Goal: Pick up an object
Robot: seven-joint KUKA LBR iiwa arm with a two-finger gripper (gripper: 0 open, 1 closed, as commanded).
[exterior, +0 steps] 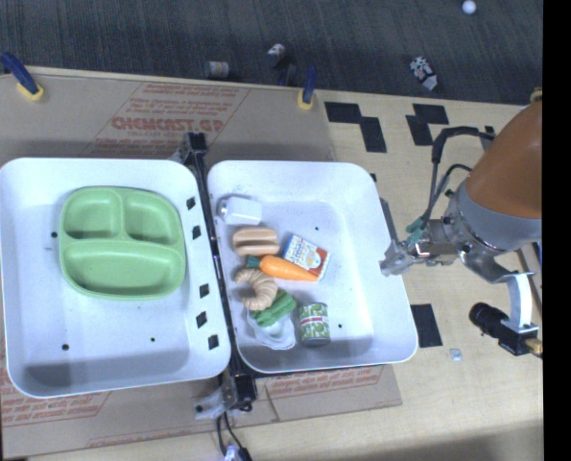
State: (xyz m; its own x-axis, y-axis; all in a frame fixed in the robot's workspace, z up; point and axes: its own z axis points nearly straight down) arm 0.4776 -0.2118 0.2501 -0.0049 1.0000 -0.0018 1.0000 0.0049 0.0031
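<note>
Two white bins sit side by side; the right bin (pixel 357 195) holds a carrot (pixel 289 269), a small can (pixel 313 323) and other toy food. Just beside its right rim hangs the gripper (pixel 397 257), carrying nothing; how wide it stands I cannot tell.

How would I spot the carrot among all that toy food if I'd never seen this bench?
Start at the right white bin, the one nearer the gripper. Its toys cluster along the left side; the carrot lies in the middle of them, just below a small orange carton. It is the only bright orange, tapered piece.
</note>
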